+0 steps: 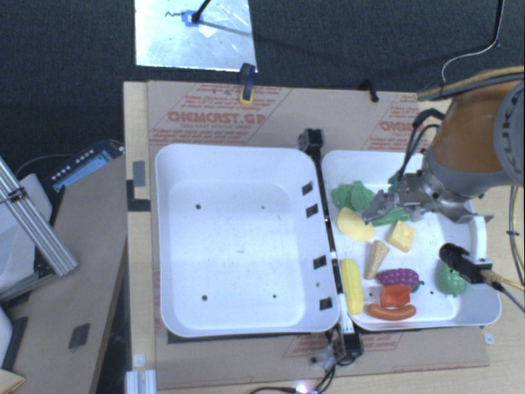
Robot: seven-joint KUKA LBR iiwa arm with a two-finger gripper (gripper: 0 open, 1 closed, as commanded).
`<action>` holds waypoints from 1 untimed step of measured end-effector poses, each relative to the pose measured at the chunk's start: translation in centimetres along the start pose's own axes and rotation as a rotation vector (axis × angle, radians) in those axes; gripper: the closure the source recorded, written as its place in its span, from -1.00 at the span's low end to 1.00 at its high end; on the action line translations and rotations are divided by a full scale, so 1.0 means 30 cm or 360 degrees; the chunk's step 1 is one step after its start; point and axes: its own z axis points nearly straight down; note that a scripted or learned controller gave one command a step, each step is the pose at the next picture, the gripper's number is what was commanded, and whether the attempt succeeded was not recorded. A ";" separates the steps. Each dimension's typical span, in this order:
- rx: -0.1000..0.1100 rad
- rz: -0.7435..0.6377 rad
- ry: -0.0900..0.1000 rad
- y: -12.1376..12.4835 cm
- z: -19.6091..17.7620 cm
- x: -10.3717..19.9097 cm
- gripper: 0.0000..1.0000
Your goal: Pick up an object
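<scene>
Two shallow white bins sit side by side on the bench; the left bin (pixel 238 236) holds nothing the arm could take, so the task's things all lie in the right bin (pixel 480 306). Along that bin's left wall lies a toy corn cob (pixel 352 286), its long axis running up and down the view. Just beside it, a yellow lemon-like piece (pixel 354 225) sits below a green leafy vegetable (pixel 354 194). Further right come a pale cone-shaped piece (pixel 376 258), a yellow cheese wedge (pixel 402 236), purple grapes (pixel 399 277), a small red piece (pixel 395 295) and a red sausage (pixel 391 311) lying crosswise near the front wall. The gripper (pixel 382 209) hangs low over the bin's upper middle, above a green piece; whether its jaws stand wide or narrow cannot be told from here, and nothing is seen between them. The lemon-like piece lies just left of and below the gripper, probably the nearest candidate. A green pepper (pixel 450 280) rests far right.
</scene>
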 end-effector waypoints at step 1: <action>0.0000 -0.0003 -0.0003 0.258 0.359 -0.066 -1.00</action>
